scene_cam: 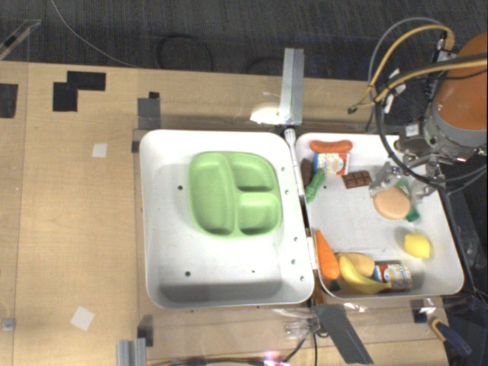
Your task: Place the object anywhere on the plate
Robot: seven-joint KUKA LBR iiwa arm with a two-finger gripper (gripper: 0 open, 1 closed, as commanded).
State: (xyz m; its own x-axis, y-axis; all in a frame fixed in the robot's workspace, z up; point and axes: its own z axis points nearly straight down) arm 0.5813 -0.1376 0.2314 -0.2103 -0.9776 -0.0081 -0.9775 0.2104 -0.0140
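A green divided plate point(232, 193) lies in the left white bin point(168, 265). The right bin point(358, 219) holds toy food: a tan round bun point(391, 203), a yellow lemon point(416, 245), a banana point(357, 271), a carrot point(327, 255), a can point(395, 274), a chocolate piece point(356, 179), a hot dog point(330, 146), a small carton point(331, 162) and a green vegetable point(314, 185). My gripper point(409, 181) hangs at the right bin's far right, just above and right of the bun. A small green item point(412, 215) lies beside the bun.
A metal post point(292, 90) stands behind the seam between the bins. Cables point(396, 59) loop above the arm at the upper right. The wooden bench point(69, 219) stretches out to the left.
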